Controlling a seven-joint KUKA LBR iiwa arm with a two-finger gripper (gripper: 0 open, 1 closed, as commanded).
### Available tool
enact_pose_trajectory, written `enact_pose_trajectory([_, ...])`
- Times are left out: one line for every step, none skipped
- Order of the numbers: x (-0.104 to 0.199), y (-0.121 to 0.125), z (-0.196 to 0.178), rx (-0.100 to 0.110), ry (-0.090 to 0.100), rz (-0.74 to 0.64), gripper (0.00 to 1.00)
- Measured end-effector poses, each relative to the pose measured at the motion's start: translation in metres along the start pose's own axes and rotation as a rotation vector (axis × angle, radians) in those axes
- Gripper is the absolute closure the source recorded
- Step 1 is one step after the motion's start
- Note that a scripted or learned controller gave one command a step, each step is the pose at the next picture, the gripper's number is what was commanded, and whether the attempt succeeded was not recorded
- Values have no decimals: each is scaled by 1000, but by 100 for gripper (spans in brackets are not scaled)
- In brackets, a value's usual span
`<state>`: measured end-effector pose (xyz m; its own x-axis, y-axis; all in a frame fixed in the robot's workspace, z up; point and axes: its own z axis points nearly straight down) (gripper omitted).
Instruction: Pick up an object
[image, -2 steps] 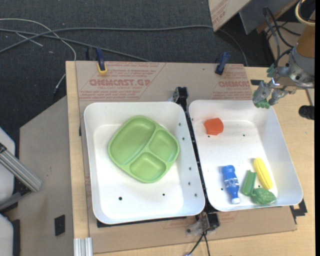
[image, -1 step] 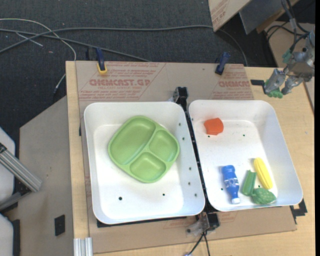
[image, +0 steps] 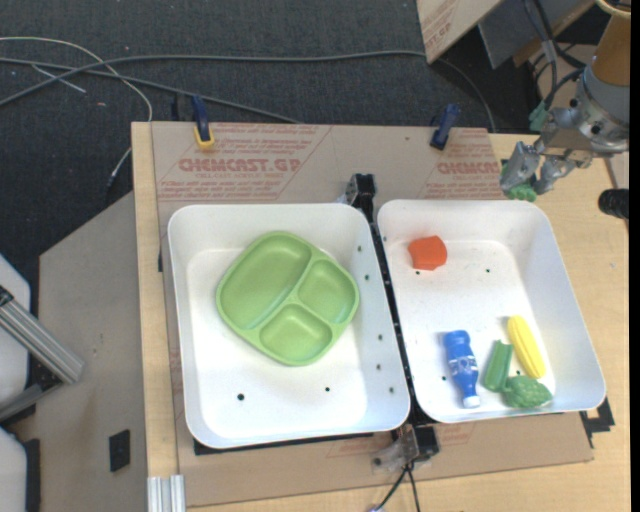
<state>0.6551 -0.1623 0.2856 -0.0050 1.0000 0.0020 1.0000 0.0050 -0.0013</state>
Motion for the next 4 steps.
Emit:
enact_pose_trajectory([59,-17,14,2,2,-1,100])
enact_pose_trajectory([120,-30,29,3,2,-2,100])
enact_pose_trajectory([178,-30,43,3,1,-1,100])
enact_pose_trajectory([232,-45,44,2,2,-1,100])
